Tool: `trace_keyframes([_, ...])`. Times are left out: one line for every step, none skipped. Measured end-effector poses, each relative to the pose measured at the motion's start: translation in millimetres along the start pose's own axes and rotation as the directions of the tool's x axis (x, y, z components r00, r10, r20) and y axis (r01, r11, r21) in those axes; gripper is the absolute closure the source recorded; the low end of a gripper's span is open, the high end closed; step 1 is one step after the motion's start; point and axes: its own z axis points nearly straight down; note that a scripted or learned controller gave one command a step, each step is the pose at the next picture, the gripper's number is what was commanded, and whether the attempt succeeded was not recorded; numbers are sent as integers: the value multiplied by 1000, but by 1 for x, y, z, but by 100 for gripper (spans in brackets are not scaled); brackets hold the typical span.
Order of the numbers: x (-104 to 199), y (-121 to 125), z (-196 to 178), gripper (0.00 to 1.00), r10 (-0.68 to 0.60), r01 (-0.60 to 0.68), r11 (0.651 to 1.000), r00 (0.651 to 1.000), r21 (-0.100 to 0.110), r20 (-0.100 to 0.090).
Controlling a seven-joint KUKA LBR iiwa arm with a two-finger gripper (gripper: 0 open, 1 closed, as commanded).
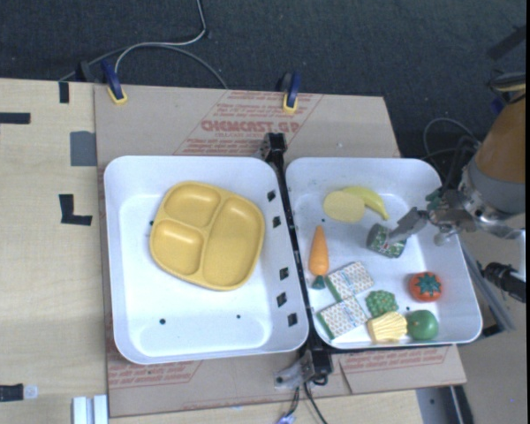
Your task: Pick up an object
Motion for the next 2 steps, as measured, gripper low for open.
trace_keyframes([7, 103, 41, 0, -1, 1, 1000, 1000, 0, 0])
trace_keyframes([70, 140, 98, 0, -2, 2, 1000, 1000, -14, 5])
